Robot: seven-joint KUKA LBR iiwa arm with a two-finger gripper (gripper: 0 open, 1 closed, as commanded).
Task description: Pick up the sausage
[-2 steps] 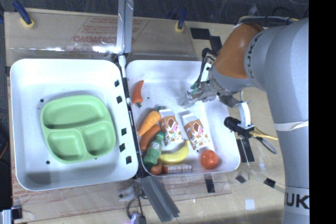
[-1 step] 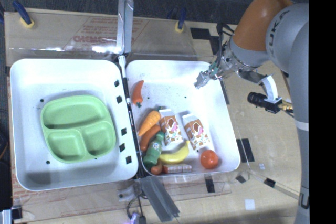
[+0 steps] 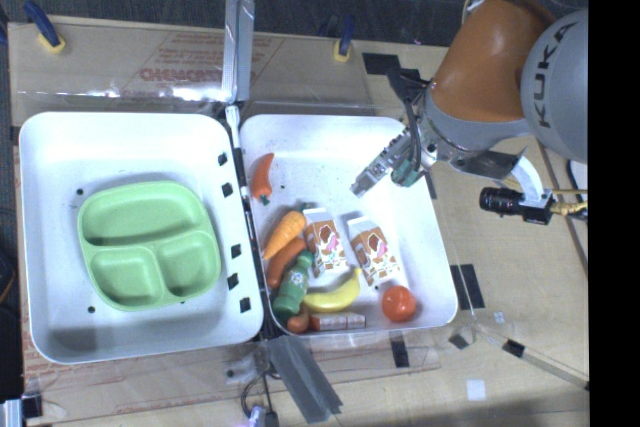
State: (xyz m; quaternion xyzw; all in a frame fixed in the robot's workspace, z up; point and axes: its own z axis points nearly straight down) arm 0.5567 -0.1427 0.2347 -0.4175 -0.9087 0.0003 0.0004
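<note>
From above, two white bins sit side by side on the bench; the left bin (image 3: 60, 155) has a green plate (image 3: 148, 243) with three sections lying in it, and the right bin (image 3: 330, 140) has the food.

The food is bunched up in the near part of the right bin; a small red pepper (image 3: 261, 177) lies alone by the left wall, a little farther back; below it two carrots (image 3: 282, 237) lie slanted side by side; two little cartons (image 3: 350, 250) with brown and white pictures lie next to the carrots; a yellow banana (image 3: 335, 294) curves just under the cartons; a green bottle (image 3: 292, 289) lies by the banana's left end; a red tomato (image 3: 399, 303) sits near the right corner.

The sausage (image 3: 337, 321) is the reddish-brown piece lying flat along the near wall, just under the banana, between the bottle and the tomato.

The gripper (image 3: 362, 185) hangs over the back right part of the right bin, tilted and pointing down to the left; nothing is between its fingers; whether they are apart or closed cannot be told; it is well apart from the sausage; the grey arm (image 3: 500, 65) with its orange band comes in from the right.
</note>
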